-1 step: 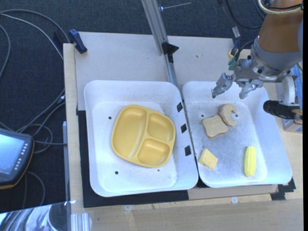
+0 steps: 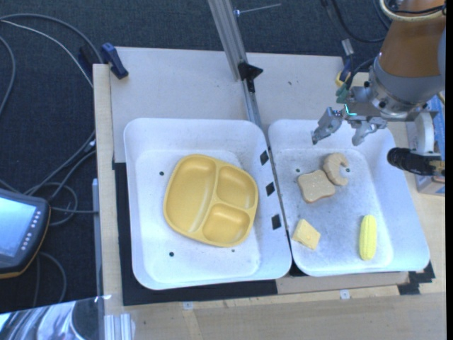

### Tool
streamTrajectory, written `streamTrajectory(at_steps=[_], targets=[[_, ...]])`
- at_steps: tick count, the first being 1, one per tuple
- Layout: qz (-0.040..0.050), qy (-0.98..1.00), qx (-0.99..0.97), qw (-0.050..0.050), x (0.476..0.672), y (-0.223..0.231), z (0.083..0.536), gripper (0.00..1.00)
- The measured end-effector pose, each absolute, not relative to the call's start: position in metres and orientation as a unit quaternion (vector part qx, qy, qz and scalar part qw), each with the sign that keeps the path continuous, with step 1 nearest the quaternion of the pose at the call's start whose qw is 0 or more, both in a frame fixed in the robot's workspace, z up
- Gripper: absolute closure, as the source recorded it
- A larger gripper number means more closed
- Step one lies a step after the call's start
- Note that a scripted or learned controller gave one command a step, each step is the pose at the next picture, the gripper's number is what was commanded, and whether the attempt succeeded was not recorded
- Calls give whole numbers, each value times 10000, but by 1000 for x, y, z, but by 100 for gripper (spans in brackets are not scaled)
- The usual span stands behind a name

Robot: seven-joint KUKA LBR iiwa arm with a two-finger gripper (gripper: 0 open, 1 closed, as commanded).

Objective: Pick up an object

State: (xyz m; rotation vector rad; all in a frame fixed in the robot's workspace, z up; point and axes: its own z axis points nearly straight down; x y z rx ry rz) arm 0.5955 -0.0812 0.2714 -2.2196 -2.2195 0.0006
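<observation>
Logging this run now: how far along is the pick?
Done: the gripper is over the far end of the right bin, fingers spread. In hand: nothing sits between them. Left: everything. The doughnut, toast slice, cheese wedge and corn cob all lie on the bin floor, and the yellow tray sits in the left bin.

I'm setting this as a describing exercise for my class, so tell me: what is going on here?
A robot arm reaches in from the right, its open claw hanging above the far end of the right bin with nothing between its fingers. Below it lie a doughnut, a bread slice, a cheese wedge and a corn cob. The left bin holds a yellow divided plate. Nothing is picked up yet.
</observation>
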Motion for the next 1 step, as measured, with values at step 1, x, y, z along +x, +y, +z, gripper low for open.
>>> streamTrajectory(at_steps=[1], targets=[[25, -7069, -7073, 36, 592, -81, 208, 0]])
